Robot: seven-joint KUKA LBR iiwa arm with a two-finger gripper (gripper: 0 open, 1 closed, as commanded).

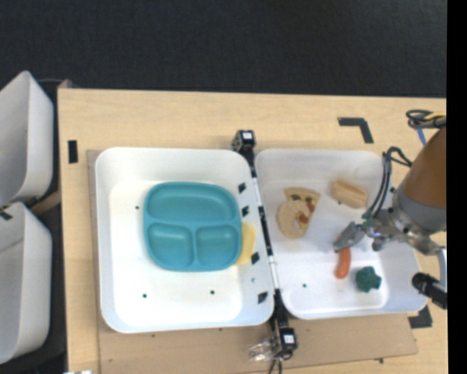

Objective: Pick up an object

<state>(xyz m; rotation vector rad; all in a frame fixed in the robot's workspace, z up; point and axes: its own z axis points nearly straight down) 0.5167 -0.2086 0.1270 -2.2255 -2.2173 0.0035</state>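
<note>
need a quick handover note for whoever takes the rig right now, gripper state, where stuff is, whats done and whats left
Gripper: low in the right bin, fingers open, holding nothing, just above the orange carrot.
Right bin also has the pizza slice, bread roll and green broccoli piece.
Left bin: teal divided plate with a yellow item at its right edge.
Done: nothing lifted yet.
Left: close on an object, likely the carrot, and raise it.

Dark carpet floor (217,29), pale wooden bench (178,115), white chairs (11,142)
</note>
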